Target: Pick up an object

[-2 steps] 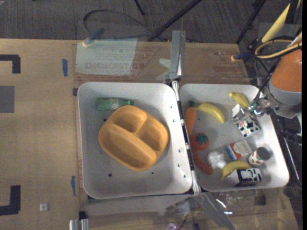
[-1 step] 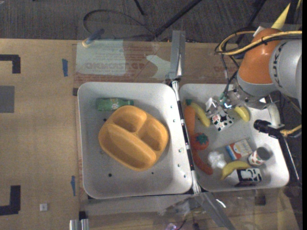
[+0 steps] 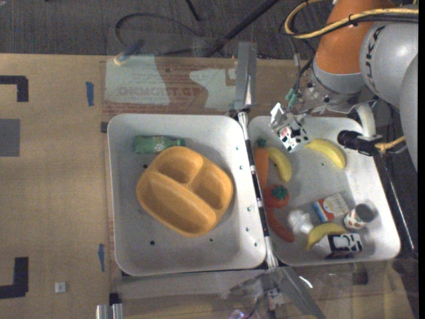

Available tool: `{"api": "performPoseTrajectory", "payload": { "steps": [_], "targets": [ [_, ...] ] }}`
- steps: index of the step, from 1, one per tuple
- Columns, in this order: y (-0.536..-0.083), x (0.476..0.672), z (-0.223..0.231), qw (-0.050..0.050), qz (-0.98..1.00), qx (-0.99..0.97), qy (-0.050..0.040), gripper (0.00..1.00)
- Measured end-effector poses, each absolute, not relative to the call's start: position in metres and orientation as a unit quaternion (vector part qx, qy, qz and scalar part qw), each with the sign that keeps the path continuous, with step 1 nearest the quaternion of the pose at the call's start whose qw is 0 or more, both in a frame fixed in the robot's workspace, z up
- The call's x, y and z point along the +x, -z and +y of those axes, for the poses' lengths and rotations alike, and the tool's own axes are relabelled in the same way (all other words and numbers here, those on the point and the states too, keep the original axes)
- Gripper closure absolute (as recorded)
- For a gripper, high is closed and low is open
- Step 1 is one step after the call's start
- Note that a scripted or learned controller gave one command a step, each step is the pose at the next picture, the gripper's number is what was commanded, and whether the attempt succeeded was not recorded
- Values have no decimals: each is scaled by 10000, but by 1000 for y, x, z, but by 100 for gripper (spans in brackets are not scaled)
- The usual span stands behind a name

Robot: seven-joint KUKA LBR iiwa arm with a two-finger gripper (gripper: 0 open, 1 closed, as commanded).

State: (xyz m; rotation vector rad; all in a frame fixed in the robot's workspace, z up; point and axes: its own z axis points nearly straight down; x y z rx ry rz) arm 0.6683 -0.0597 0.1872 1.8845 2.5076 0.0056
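You have the gripper [image 3: 289,126] over the far left part of the right bin [image 3: 388,208], and a small white card-like piece with dark and red marks [image 3: 292,135] sits right at its tip; you cannot tell whether the fingers are spread or closed, nor whether that piece is actually between them. Just beneath lie a curved yellow banana [image 3: 281,163] and a long orange carrot [image 3: 263,165], touching each other along the bin's left wall. A second banana [image 3: 327,153] lies to their right. Nearer you are a red strawberry-shaped toy with a green top [image 3: 277,196], a red pepper-like shape [image 3: 281,229], a small red and white carton [image 3: 330,209], a third banana [image 3: 323,232] and a black and white carton [image 3: 345,242]. In the left bin [image 3: 126,244] you see a smooth, moulded orange-yellow divided tray [image 3: 184,190], with a flat green packet [image 3: 157,143] just beyond it
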Motion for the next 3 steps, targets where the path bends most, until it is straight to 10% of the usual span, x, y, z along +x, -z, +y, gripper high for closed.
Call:
{"api": "performPoseTrajectory", "payload": {
  "steps": [1, 3],
  "targets": [
    [-210, 589, -54, -3, 8487, 5289, -1, 100],
    [-226, 496, -5, -10, 8139, 5810, 5, 100]
  ]
}}
